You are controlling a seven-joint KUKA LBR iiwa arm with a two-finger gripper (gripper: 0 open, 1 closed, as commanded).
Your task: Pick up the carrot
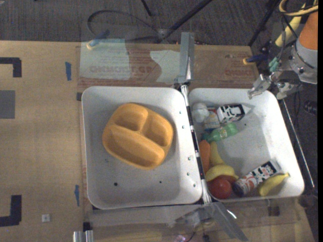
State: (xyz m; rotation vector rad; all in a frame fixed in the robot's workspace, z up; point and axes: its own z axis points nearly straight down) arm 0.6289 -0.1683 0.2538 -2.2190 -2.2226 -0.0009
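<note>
nothing is done yet: the small orange plastic carrot (204, 156) lies against the left wall of the right shallow white bin (262, 137), beside a yellow banana. my end effector (266, 85) hovers over that bin's far right corner, well apart; its grip state i cannot tell. the milk cartons' print is too small to read.

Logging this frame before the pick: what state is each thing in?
Carrot: lying in the right bin against the divider, untouched.
Orange plate: right way up in the left bin, nothing on it.
Milk carton: on its side.
Bottle: on its side.
Banana: lying at the bin's near edge.
Gripper: above the right bin's far corner, holding nothing.
</note>
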